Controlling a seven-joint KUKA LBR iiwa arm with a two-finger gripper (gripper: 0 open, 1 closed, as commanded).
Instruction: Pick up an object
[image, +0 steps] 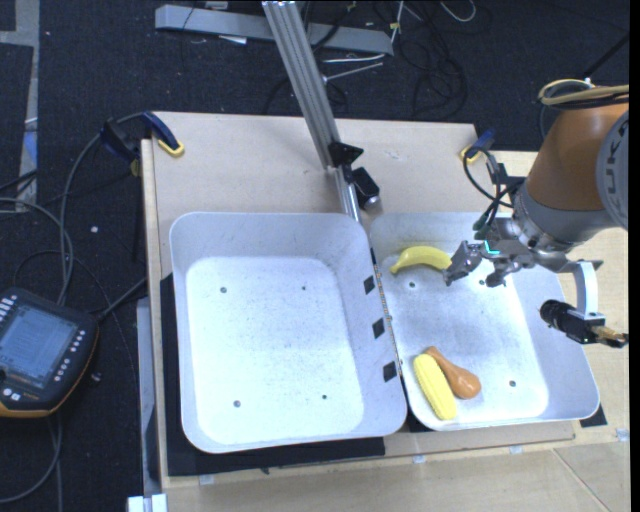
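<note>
In the right bin (560, 395), a yellow banana (420, 260) lies near the far left corner. A yellow corn-like piece (435, 388) rests by the near wall. An orange pear-shaped object (458, 376) touches its right side. My gripper (477, 270) hovers over the far part of this bin, just right of the banana. It is open, with nothing between its fingers. The grey arm with its orange band (580, 160) reaches in from the right.
The left bin (200, 240) shows a bare speckled floor. A slanted metal bar (312, 90) ends in a black mount (360, 185) above the wall between the bins. A black cable clip (570, 320) hangs off the arm over the right bin's right side.
</note>
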